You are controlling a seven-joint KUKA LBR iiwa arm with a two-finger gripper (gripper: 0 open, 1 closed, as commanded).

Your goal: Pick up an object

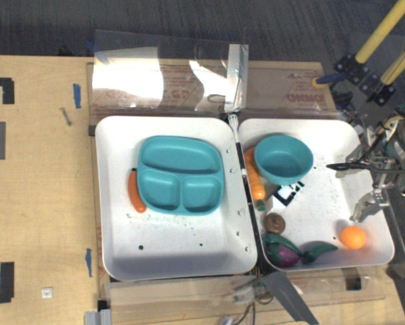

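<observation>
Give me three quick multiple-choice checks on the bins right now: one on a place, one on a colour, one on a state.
1. Where does the teal three-compartment plastic tray lie?
A. left bin
B. right bin
C. on the bench

2. What colour is the small round ball near the right bin's near right corner?
A. blue
B. orange
C. white

3. How does the teal round bowl stand?
A. upside down
B. on its side
C. upright, mouth up

Answers: 1 A, the tray sits inside the left bin. 2 B, the ball is plainly orange. 3 C, its hollow inside faces the camera.
</observation>
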